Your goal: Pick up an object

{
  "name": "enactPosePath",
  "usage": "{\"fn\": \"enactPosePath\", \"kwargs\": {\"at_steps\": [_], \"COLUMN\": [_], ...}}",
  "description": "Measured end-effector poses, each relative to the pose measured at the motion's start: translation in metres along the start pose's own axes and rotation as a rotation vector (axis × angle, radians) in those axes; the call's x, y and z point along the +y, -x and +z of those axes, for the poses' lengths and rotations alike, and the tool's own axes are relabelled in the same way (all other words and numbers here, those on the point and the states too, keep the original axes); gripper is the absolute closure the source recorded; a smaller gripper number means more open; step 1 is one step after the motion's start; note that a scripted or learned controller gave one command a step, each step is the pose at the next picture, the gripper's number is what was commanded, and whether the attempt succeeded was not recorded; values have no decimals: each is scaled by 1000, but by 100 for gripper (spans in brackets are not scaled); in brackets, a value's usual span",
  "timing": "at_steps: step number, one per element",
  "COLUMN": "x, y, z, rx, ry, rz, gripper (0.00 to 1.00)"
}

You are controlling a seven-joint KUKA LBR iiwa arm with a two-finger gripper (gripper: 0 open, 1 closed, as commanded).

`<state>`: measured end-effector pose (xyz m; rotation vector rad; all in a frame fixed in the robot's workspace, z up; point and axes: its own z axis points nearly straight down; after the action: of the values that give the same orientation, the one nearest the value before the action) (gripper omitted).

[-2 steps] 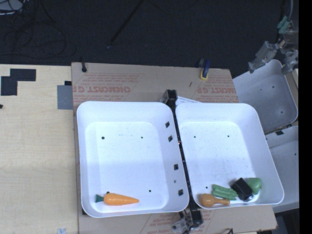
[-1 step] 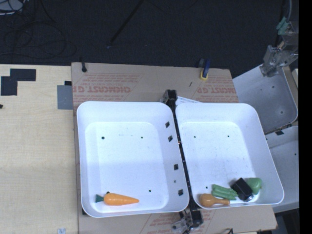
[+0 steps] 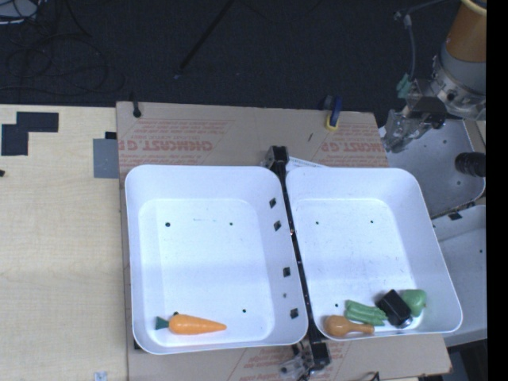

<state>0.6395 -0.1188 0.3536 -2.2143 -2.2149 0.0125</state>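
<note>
An orange toy carrot [image 3: 196,325] with a green stem lies at the near left corner of the left bin [image 3: 147,205]. In the right bin [image 3: 413,193], against its near wall, lie a green bean pod [image 3: 365,313], a black block [image 3: 394,307], a green rounded piece [image 3: 414,298] and a tan pear-shaped toy [image 3: 347,327], close together. My gripper [image 3: 396,136] hangs above the bench beyond the right bin's far right corner, well away from all the objects. Nothing shows between its fingers.
A blue and yellow clamp [image 3: 333,113] holds the cardboard sheet at the back. Black clips [image 3: 278,159] join the bins along the middle seam. Cables lie on the dark floor at the back.
</note>
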Motion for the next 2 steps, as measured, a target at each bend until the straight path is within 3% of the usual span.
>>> {"fn": "enactPosePath", "kwargs": {"at_steps": [1,2], "x": [-46,-73], "y": [22,33], "z": [-49,-25], "rx": [-2,0], "ry": [13,7], "rz": [2,0], "gripper": [100,100]}}
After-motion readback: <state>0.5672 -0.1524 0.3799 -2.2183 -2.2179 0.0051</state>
